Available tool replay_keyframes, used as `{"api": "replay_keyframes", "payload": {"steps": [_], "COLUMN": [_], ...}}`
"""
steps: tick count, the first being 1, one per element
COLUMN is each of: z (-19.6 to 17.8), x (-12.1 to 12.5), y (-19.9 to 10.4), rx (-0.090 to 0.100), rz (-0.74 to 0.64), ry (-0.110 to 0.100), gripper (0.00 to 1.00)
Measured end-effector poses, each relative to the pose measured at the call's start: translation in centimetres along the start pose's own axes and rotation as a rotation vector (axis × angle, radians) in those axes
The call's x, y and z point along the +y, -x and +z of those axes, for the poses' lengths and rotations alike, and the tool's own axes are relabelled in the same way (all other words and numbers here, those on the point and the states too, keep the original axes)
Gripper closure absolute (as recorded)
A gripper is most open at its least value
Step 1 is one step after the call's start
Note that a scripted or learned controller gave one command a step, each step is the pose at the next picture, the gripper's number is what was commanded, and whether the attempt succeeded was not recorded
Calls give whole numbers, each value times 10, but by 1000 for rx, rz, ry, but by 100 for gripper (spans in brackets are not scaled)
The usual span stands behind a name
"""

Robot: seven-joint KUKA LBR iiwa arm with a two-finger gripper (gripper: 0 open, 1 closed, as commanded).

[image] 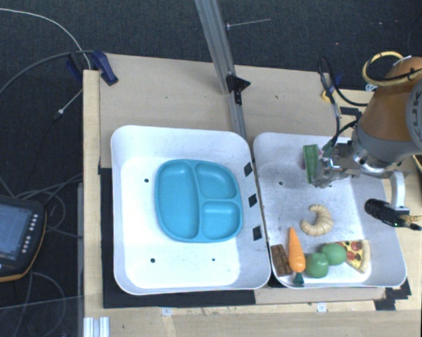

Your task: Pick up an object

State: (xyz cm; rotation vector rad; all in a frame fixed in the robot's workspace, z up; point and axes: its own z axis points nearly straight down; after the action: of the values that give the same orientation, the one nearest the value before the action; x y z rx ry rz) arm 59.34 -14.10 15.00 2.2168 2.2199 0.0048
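the gripper (321,170) sits right against the green block (309,164) — upright, just left of it — grip state, cannot tell.

The grey arm (402,103) reaches in from the right edge at the far side of the scene, its orange band sitting just above the wrist. It bends down and leftward, ending in the tool (321,166), which hangs low with its metal body pointing left. A green thing sits at the tool's left end, seemingly between its fingers.
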Motion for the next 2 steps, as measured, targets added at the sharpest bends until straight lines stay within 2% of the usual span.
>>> {"api": "replay_keyframes", "payload": {"steps": [1,2], "z": [-43,-100], "x": [4,-4], "y": [-2,-4], "rx": [0,-1], "rz": [0,0], "ry": [-1,2], "gripper": [100,100]}}
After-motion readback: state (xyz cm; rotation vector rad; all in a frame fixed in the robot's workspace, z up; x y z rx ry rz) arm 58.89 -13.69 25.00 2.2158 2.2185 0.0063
